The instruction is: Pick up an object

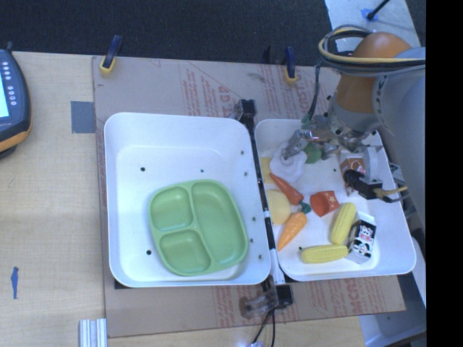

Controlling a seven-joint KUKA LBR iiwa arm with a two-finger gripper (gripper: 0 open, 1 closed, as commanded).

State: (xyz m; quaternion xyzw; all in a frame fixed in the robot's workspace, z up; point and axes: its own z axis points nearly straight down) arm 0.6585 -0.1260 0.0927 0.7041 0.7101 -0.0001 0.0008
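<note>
arm: I see it coming in from the right, orange band up top, wrist down over the far end of the right bin (pixel 405 262)
pincer (pixel 304 149): low in that bin's far-left corner, can't tell if it's open or closed, nothing visibly gripped
under pincer: a white crumpled item (pixel 291 168) and something green (pixel 313 152) just beside the tip, touching or not I can't say
right bin contents: orange carrot (pixel 291 229) near the left wall, a red-orange carrot (pixel 286 189) further back, pale yellow piece (pixel 278 207) between them against the wall
more: red item (pixel 325 202) mid-bin, two corn cobs, one upright-ish (pixel 343 223), one lying along the near edge (pixel 324 253)
also: small black-and-white carton (pixel 363 238) just right of the cobs, dark red-brown item (pixel 354 173) by the right wall near the arm
left bin (pixel 123 194): holds a green divided plate (pixel 198 226), three compartments, sits toward the near side
surface (pixel 51 215): cardboard sheet under both bins, blue clamps at the far edge, handheld pendant (pixel 11 96) at far left
</note>
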